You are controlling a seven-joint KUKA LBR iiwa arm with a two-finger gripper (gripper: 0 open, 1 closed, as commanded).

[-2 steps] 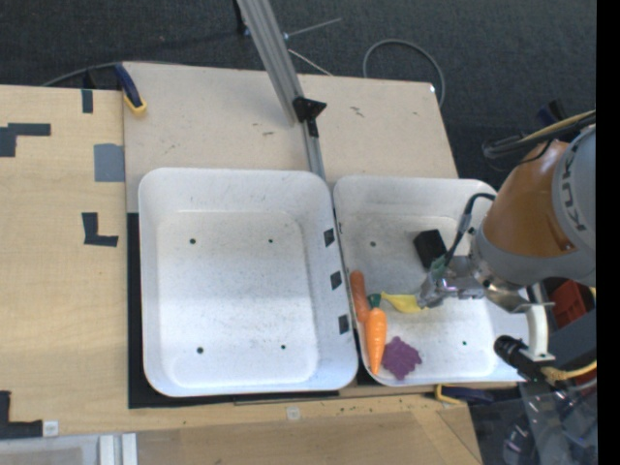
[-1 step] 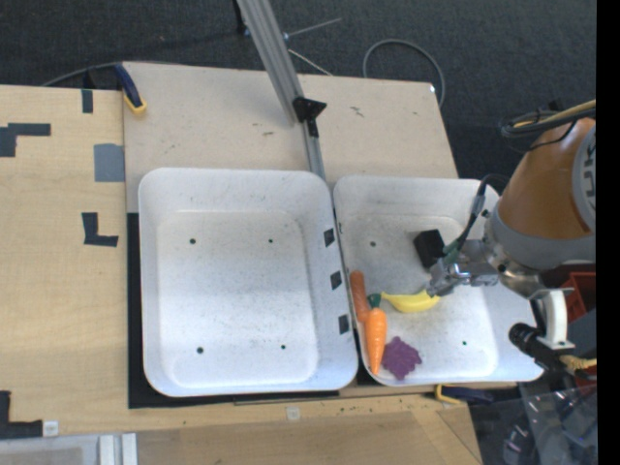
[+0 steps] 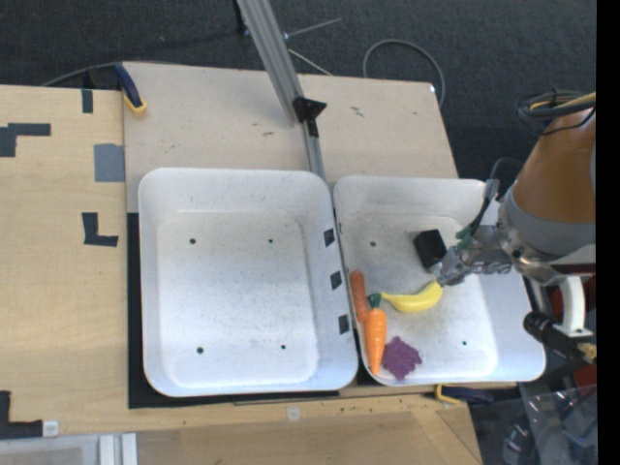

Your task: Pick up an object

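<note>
- Left shallow white plastic bin [image 3: 165,289]: bare floor, on the pale wooden bench [image 3: 58,163].
- Right shallow white plastic bin [image 3: 387,194]: orange toy carrot [image 3: 374,332], purple lump [image 3: 400,356], yellow toy banana [image 3: 415,300], black block [image 3: 430,249].
- Gripper [image 3: 455,269]: at the banana's right tip; spread or pressed together cannot be told.
- Risk: a tip grasp may let the curved banana swivel free.
- Obscured: fingertips blur into the wrist.

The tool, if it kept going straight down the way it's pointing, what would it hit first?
Most likely the right end of the yellow banana, just beneath the tool; depth is hard to judge.
</note>
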